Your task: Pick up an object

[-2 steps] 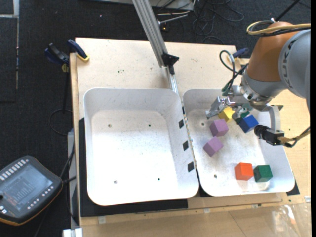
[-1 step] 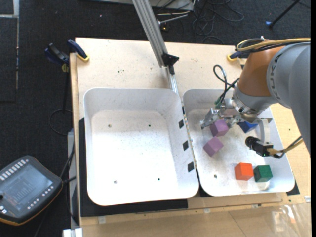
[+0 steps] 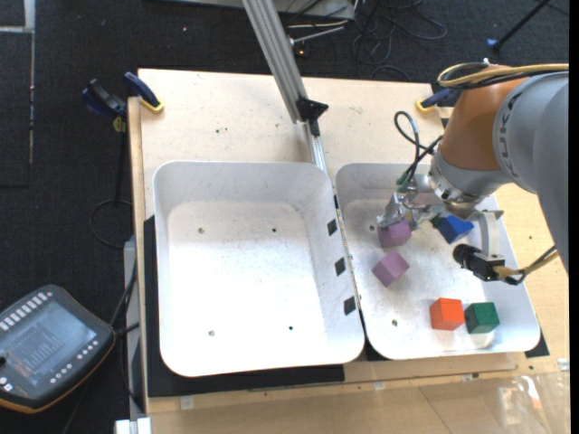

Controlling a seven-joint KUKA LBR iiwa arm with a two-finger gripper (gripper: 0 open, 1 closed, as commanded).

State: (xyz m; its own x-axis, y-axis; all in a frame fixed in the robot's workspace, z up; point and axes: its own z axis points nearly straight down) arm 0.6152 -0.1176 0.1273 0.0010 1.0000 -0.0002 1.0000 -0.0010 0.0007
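My gripper [image 3: 398, 217] sits low in the right bin [image 3: 362, 188], fingers clamped on a purple block [image 3: 394, 234] (a second purple block [image 3: 390, 268] lies just below), orange block [image 3: 446, 314] and green block [image 3: 481, 316] nearer the front.

You see the gripper [image 3: 399, 217] low in the right bin [image 3: 516, 337], right at a purple block [image 3: 394, 234], with a second purple block [image 3: 390, 268] just below. An orange cube [image 3: 446, 314] and green cube [image 3: 481, 316] sit touching near the front edge, and a blue piece [image 3: 451, 228] lies beside the wrist. The left bin [image 3: 172, 269] rests alongside on the tabletop [image 3: 226, 116].
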